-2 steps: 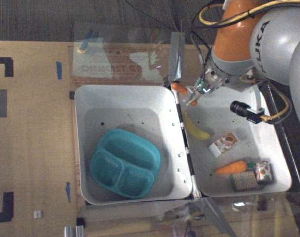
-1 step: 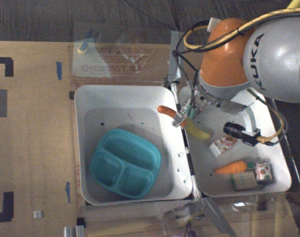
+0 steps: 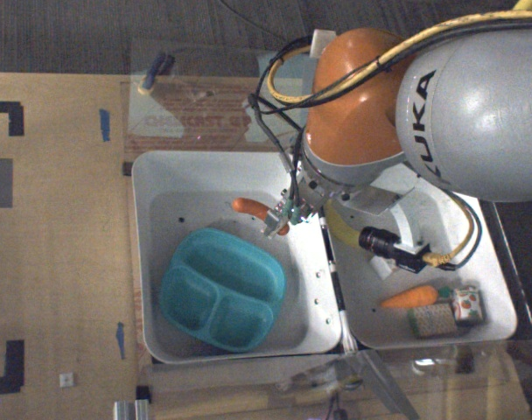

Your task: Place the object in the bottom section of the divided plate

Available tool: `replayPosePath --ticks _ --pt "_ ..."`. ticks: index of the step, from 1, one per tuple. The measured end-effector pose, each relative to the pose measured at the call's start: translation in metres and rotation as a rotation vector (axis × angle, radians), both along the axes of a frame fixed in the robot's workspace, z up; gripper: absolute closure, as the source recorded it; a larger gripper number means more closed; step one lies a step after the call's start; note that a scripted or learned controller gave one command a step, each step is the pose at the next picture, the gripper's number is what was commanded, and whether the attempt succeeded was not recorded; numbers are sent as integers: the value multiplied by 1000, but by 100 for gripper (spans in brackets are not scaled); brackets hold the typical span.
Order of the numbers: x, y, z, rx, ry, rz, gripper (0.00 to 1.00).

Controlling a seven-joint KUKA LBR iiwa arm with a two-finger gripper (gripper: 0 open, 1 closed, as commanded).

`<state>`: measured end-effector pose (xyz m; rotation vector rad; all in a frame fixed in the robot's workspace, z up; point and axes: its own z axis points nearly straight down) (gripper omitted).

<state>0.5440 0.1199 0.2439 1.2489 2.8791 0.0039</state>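
A teal divided plate [image 3: 220,289] lies in the left bin [image 3: 152,234], toward its front. Just behind the plate, a small orange carrot-like object [image 3: 248,206] rests near the bin's back right. My gripper [image 3: 282,221] hangs low right at that object's right end, under the big orange wrist band. Its fingertips are close around the object's end, but the wrist hides how they stand.
The right bin [image 3: 502,318] holds a larger orange carrot [image 3: 409,298], a speckled block [image 3: 434,320] and a small red-and-white box [image 3: 467,304]. A yellow piece [image 3: 339,226] peeks out under the arm. The divider wall between the bins runs just right of the gripper.
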Motion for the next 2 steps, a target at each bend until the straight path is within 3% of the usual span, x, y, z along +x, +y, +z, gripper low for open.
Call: replayPosePath --ticks 1,2 --pt "-15 12 -47 -1 4 -3 100" --pt "-14 11 -46 0 3 -6 0"
